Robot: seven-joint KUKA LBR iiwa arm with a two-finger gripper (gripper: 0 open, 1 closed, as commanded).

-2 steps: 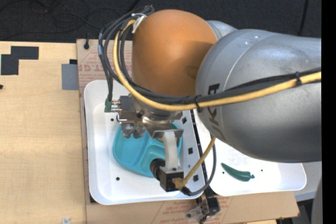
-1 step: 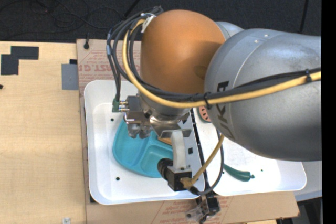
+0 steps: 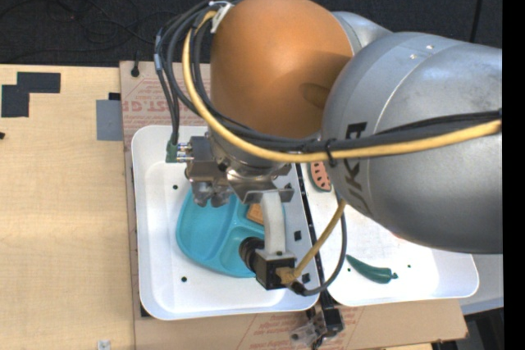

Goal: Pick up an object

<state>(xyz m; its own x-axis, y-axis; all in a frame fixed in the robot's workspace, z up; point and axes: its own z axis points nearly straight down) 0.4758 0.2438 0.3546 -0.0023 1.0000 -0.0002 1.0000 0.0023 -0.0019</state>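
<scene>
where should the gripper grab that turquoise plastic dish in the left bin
Best bet is the turquoise plastic dish by its raised outer rim on the near-left curve, coming straight down from above. It lies flat in the left white bin, so only the thin rim offers two faces for the fingers. The arm covers its far-right side, and the bin wall leaves room there.

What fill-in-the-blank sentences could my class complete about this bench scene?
1. The turquoise dish lies in the ____ bin.
2. The band above the arm's wrist is ____.
3. The dark green strip lies in the ____ bin.
4. Both bins are ____ in colour.

Missing words: left; orange; right; white.
</scene>
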